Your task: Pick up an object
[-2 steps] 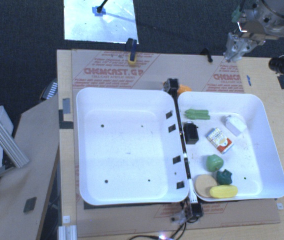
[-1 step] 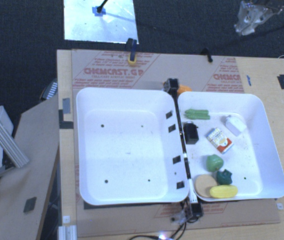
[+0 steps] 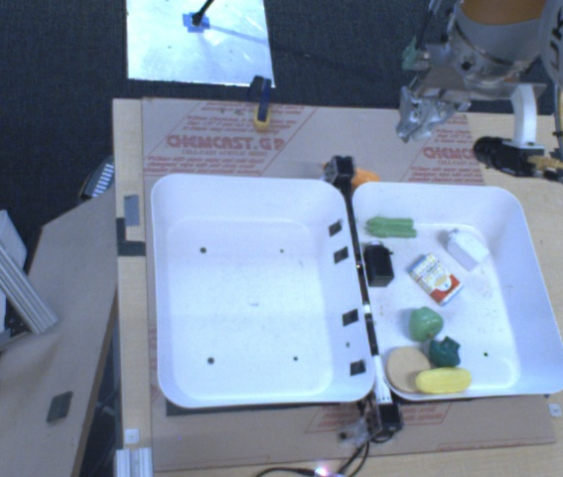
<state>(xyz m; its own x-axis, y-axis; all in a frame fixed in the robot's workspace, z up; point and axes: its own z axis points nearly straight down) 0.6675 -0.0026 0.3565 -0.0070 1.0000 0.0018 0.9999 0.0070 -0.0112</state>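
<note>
Green elongated plastic vegetable [image 3: 390,228], lying with its long axis across the far end of the right white bin [image 3: 534,266], sits below and slightly left of the metal two-finger gripper [image 3: 422,125], which hangs empty above the bench behind the bin, its fingers seemingly parted.

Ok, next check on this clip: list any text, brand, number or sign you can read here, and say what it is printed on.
"CHEMCAST GP": red print on the brown board under the bins, left of the gripper.
The same red print repeats near the gripper at the board's far right edge, partly covered, not fully readable.
Small red and white packet in the right bin: its print is too small to read.
</note>
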